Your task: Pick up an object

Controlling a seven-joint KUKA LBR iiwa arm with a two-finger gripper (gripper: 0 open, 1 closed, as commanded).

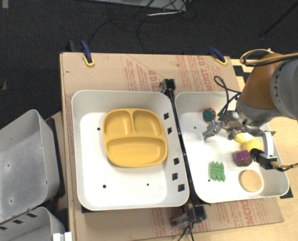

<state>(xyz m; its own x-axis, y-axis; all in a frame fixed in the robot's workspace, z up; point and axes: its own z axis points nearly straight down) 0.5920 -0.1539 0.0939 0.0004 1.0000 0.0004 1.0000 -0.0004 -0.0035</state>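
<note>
Two white bins: left bin (pixel 89 185) bears one yellow divided tray (pixel 135 137); right bin (pixel 199 185), beside it, holds five small objects — tan disc (pixel 251 180), green block (pixel 217 171), purple piece (pixel 243 157), yellow piece (pixel 249 142), teal ball (pixel 208 115). Gripper (pixel 212 130) sits low just below the ball, jaws apart, clasping nothing. Judged: approach step; next, centre on one object and close.

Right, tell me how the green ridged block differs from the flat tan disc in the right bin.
The green ridged block is roughly rectangular with a bumpy, toothed outline; the flat tan disc is round and smooth. The block is bright green, the disc pale tan. The block lies nearer the bin's middle, the disc near its front right corner. Both rest on the floor of the right white bin, apart from the gripper.
</note>
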